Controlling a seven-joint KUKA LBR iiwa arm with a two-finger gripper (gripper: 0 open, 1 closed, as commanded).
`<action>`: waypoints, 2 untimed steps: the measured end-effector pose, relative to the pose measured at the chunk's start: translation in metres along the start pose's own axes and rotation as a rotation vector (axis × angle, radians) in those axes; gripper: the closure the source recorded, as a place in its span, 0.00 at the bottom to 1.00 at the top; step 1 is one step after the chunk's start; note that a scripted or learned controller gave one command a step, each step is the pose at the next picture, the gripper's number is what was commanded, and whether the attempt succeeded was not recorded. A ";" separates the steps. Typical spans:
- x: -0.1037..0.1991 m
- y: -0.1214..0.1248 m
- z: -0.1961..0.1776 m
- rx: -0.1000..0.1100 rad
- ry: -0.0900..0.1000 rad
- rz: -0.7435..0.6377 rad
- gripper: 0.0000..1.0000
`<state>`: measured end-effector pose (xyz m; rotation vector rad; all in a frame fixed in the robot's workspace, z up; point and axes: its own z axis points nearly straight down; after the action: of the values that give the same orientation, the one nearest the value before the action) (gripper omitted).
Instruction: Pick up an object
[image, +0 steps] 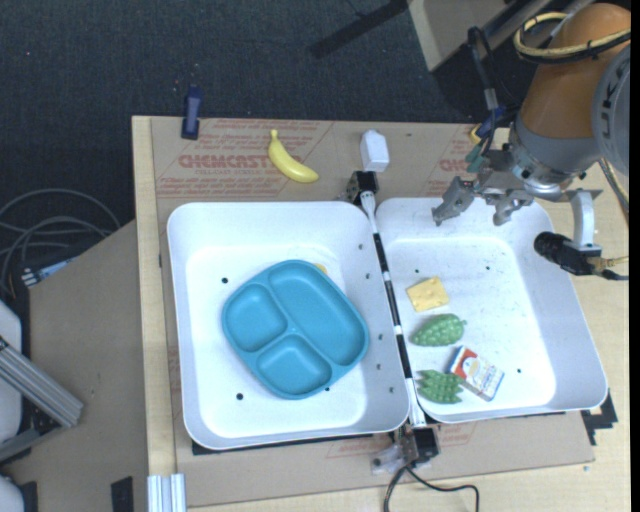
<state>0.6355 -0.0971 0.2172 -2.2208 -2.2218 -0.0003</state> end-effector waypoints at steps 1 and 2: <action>-0.007 -0.049 0.096 0.003 0.000 0.001 0.00; 0.006 -0.068 0.133 0.003 0.001 0.001 0.00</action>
<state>0.5672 -0.0913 0.0840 -2.2199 -2.2184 0.0020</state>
